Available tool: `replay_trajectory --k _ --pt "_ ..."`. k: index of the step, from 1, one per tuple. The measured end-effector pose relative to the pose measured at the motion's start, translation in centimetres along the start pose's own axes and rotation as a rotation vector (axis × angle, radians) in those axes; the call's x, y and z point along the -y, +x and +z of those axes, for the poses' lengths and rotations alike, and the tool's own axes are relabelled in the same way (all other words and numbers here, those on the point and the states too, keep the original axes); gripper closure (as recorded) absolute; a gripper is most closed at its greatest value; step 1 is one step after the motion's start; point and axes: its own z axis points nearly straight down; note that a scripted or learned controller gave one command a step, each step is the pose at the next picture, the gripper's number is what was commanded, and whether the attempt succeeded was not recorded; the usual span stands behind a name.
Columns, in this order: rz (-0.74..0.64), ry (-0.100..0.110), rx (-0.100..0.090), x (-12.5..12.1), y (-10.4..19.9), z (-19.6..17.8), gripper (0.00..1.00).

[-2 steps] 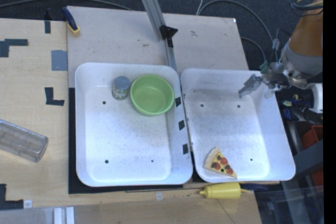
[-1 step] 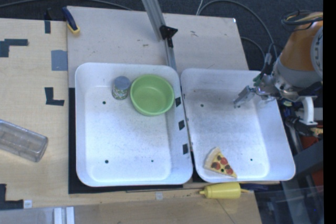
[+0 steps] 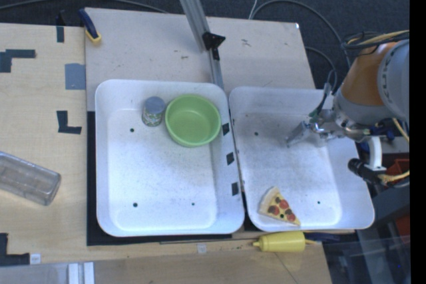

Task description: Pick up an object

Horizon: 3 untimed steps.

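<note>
A green bowl [image 3: 193,120] sits at the back of the left bin [image 3: 120,209], with a small grey can [image 3: 153,111] touching its left side. A toy pizza slice [image 3: 278,206] lies near the front of the right bin [image 3: 346,209]. My gripper [image 3: 296,137] hangs over the middle of the right bin, its fingers pointing left and down. It is well behind the pizza slice, and nothing shows between the fingers.
A yellow mustard bottle [image 3: 283,242] lies on the bench just in front of the right bin. A clear plastic container [image 3: 26,177] rests at the far left. A metal pole [image 3: 193,3] slants down to the bins' back edge. Cables run behind the bench.
</note>
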Motion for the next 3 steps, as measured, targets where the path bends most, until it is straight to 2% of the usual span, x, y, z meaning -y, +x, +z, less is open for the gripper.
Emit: replay_trajectory --k 1,3 --pt "-0.001 -0.004 0.000 -0.1 0.0 -1.3 1.00" --pt "0.000 -0.012 0.002 0.1 -0.3 -12.6 1.00"
